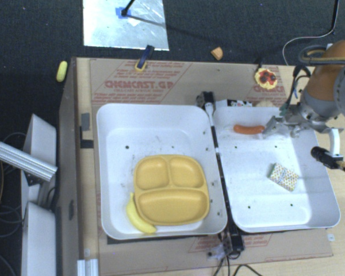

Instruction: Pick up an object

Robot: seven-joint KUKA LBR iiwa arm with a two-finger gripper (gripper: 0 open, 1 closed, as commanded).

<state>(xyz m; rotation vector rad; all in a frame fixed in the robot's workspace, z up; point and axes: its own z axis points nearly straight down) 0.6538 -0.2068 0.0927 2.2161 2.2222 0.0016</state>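
Two bins: left bin (112,125) holds a yellow divided plate (171,190) with a banana (137,216) tucked at its lower-left edge; right bin (316,211) holds a sausage (248,129) and a patterned block (284,176)
End effector (276,126): low over the right bin's far side, reaching in from the right — spread or pressed together, I cannot tell
Likely target: the sausage, lying flat near the far wall of the right bin
Key relation: sausage sits just beside the end effector, on its left; its long axis runs left–right, roughly in line with the reach
Judgement: a short shift leftward would put the tip over it
Alternative: the block lies nearer the camera, apart from the tip
Surface (161,79): brown board under both bins
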